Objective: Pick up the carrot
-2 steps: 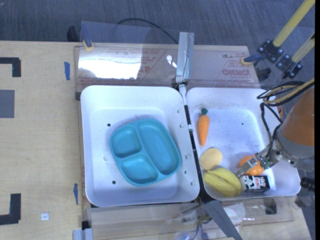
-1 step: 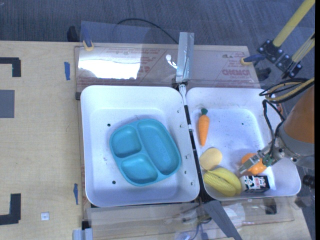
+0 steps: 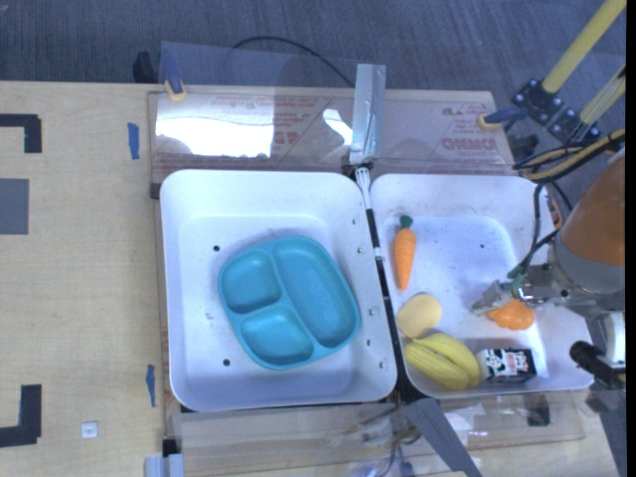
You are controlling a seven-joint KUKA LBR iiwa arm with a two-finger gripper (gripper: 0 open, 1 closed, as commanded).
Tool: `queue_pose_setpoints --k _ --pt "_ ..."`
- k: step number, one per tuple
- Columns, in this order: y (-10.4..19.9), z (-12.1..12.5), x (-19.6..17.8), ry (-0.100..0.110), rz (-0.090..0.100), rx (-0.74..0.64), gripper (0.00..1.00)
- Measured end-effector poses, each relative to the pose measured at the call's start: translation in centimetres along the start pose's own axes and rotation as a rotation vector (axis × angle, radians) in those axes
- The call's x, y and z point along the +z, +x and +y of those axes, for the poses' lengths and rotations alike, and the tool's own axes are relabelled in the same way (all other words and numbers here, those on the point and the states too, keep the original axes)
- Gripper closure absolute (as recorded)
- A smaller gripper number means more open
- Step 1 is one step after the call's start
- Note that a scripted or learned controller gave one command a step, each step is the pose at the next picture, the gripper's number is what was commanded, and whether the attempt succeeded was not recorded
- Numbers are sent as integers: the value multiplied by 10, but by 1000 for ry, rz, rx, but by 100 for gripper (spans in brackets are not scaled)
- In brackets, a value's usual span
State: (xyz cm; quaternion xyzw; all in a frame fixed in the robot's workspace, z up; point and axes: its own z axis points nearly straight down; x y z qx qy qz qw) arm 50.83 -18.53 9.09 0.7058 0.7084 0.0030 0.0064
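The carrot (image 3: 403, 251), orange with a green top, lies lengthwise in the right bin (image 3: 467, 202) near its left wall, green end pointing to the back. My gripper (image 3: 500, 297) hangs over the right part of the same bin, well to the right of the carrot and slightly nearer the front. It sits just above a small orange fruit (image 3: 514, 316). Nothing of the carrot is near the gripper.
A pale yellow round fruit (image 3: 419, 314), a yellow corn cob (image 3: 440, 360) and a small black-and-white carton (image 3: 510, 363) lie along the right bin's front. A blue divided plate (image 3: 288, 299) rests in the left bin (image 3: 189, 266). Cables hang at the right.
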Motion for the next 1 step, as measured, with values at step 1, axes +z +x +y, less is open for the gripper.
queue_pose_setpoints --k 1 --pt "1 -2 3 6 2 0 0"
